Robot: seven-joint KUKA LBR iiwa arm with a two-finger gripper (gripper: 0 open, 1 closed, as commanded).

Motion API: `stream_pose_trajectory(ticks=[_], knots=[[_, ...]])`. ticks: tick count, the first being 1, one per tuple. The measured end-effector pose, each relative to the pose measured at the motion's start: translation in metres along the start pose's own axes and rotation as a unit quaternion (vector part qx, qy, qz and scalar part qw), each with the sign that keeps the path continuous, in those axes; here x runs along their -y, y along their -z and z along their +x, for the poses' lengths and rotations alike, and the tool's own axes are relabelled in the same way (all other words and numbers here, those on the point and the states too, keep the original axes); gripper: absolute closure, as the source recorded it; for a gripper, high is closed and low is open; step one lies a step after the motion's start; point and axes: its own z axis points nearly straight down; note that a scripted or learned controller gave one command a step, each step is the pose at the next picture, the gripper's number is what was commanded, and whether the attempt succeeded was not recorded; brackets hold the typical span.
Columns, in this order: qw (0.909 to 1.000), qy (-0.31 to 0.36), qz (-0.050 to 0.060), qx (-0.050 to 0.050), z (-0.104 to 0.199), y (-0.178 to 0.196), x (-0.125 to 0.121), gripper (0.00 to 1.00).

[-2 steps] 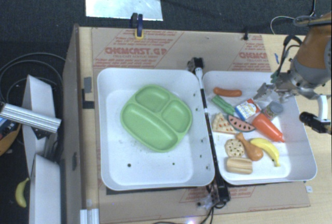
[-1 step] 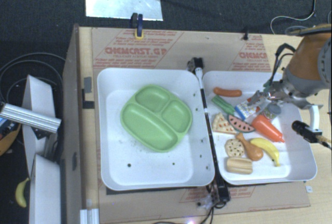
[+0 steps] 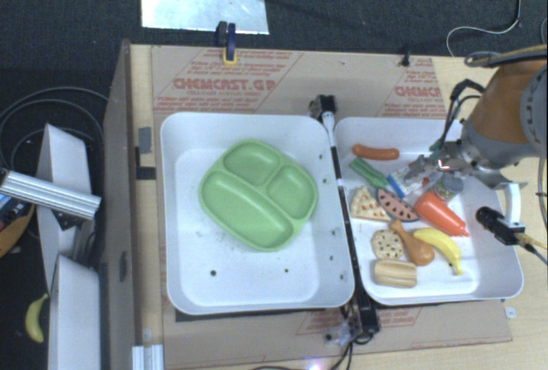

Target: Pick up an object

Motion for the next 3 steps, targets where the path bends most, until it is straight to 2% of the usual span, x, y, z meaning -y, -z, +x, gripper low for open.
stream_pose_trajectory(ticks=[1,2,3], knots=[[0.9998,-0.002,0.019,-0.009,-0.001,0.016,0.025,0.00],[0.9998,0.002,0.016,-0.009,0.021,0.056,-0.058,0.00],[0.9997,0.003,0.022,-0.011,0.100,-0.005,-0.014,0.00]])
